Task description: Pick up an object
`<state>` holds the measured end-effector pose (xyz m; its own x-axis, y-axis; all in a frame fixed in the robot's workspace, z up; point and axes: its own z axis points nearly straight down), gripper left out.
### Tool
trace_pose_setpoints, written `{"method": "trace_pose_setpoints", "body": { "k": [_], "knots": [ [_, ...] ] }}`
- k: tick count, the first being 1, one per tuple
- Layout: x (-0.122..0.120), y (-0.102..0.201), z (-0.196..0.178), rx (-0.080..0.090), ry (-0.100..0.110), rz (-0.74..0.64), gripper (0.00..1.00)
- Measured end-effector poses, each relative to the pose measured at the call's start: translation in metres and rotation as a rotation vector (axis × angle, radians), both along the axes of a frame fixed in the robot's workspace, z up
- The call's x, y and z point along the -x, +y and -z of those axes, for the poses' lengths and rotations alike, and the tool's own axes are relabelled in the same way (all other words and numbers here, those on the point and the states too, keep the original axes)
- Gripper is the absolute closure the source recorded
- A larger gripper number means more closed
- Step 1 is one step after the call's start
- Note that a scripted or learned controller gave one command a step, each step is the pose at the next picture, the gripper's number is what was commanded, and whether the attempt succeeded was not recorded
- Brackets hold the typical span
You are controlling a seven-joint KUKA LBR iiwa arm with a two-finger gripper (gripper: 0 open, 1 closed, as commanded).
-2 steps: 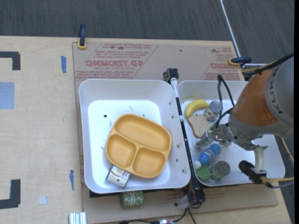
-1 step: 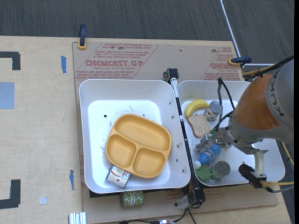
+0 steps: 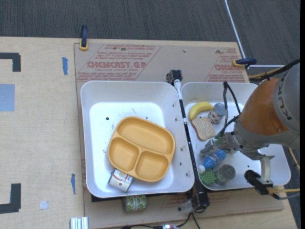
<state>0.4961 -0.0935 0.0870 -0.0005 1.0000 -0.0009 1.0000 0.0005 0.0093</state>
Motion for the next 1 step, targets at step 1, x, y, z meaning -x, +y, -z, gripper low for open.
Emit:
{"method": "trace_pose_setpoints", "body": {
  "k": [1],
  "knots": [
    [0.0135, 0.0011, 0.0, 0.001, -0.001, 0.0, 0.0]
  ]
}}
